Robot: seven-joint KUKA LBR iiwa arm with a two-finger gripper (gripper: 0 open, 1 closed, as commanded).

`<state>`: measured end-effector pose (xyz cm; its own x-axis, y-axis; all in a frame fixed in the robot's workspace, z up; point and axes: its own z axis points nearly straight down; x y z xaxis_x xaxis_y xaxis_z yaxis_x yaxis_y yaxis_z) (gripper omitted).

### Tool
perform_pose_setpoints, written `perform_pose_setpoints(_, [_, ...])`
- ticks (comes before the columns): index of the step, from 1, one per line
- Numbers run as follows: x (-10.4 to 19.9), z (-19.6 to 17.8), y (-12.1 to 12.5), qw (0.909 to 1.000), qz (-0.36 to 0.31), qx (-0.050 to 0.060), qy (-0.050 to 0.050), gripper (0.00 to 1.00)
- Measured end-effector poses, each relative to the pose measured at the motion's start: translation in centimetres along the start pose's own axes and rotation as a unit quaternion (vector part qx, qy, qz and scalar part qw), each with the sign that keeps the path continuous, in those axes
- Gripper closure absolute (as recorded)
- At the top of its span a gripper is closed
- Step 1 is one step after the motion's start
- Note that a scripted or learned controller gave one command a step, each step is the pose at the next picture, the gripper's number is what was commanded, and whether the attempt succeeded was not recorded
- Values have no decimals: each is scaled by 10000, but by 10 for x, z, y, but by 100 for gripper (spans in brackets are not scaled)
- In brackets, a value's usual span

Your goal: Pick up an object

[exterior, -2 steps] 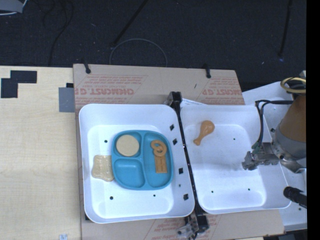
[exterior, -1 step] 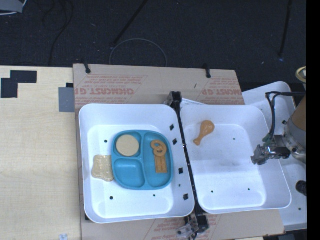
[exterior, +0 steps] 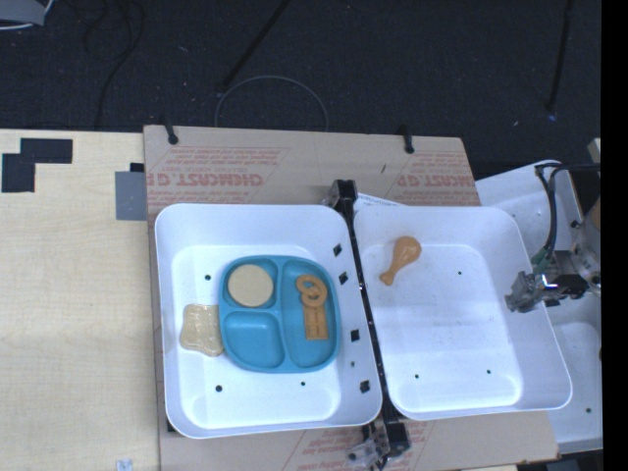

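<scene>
Gripper (exterior: 527,292) at right bin (exterior: 535,381) right rim, finger state indeterminate; drumstick (exterior: 400,258) well apart in same bin; blue tray (exterior: 260,346) in left bin (exterior: 186,400).

The gripper (exterior: 527,293) is small, of grey metal with dark joints and a green speck just above it. Behind it a thin black cable (exterior: 551,204) loops upward.
</scene>
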<state>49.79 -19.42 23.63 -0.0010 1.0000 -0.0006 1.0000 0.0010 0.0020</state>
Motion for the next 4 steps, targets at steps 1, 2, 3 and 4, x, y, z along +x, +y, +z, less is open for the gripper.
perform_pose_setpoints(1, [43, 4, 25, 10000, -19, 16, 14, 100])
perform_pose_setpoints(2, [98, 16, 40, 10000, -17, 31, 18, 100])
perform_pose_setpoints(3, [140, 23, 57, 10000, -12, 26, 12, 100])
perform_pose_setpoints(4, [180, 18, 72, 10000, -11, 23, 12, 100])
